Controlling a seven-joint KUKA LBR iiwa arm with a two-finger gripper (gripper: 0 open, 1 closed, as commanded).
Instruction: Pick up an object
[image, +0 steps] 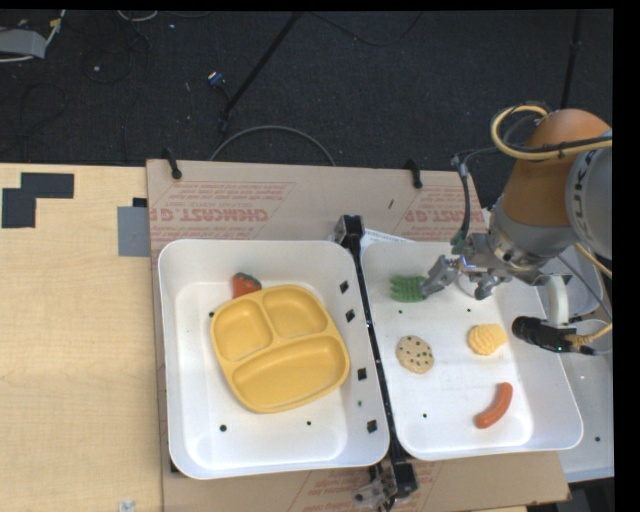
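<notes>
My gripper (462, 282) hangs over the back of the right bin (540, 425), open, with nothing between its fingers. Its left fingertip (436, 279) is right beside a green leafy toy (404, 289), at its right edge. Nearer the front lie a chocolate-chip cookie (414, 353), a ridged yellow piece (487, 339) and a reddish sausage (494, 405), all apart from the gripper.
The left bin (190, 420) holds a yellow divided plate (280, 345), with a small red vegetable with a green top (245, 284) at its back edge. A black divider (366, 340) runs between the bins. Wooden bench surface (70, 350) lies to the left.
</notes>
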